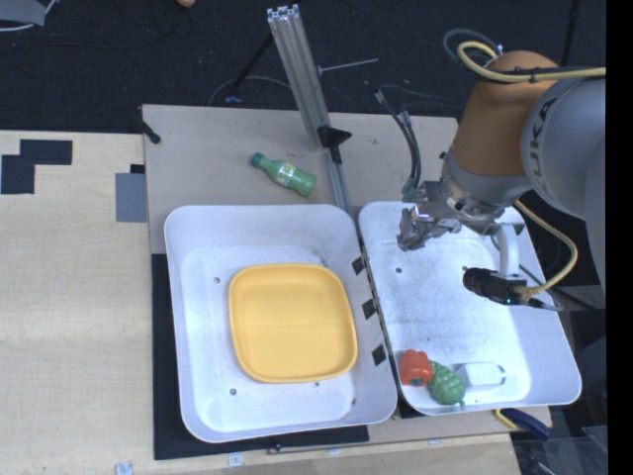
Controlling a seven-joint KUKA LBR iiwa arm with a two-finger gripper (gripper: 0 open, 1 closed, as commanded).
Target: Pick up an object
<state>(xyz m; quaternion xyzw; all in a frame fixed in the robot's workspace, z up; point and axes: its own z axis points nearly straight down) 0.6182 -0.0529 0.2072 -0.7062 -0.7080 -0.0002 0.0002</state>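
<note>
Gripper above the right bin, nothing in its fingers

We see the gripper [413,228] hanging over the far part of the right bin [554,364], close to that bin's left wall. Its dark fingers point down toward the white floor, but they merge into one dark shape from this angle, so we cannot tell whether they are spread or pressed together. We see no object between them.

Objects to pick lie in the near corner of the same bin, well apart from the gripper: a red-orange pepper [414,367], a green toy [446,385] touching it, and a white piece [481,373] just beside the green one.

We find a yellow plate [292,322] lying flat in the middle of the left bin [188,255]. Beyond the bins, a green bottle [284,174] lies on its side on the bench [198,156], near a slanted metal rail [302,67].
</note>
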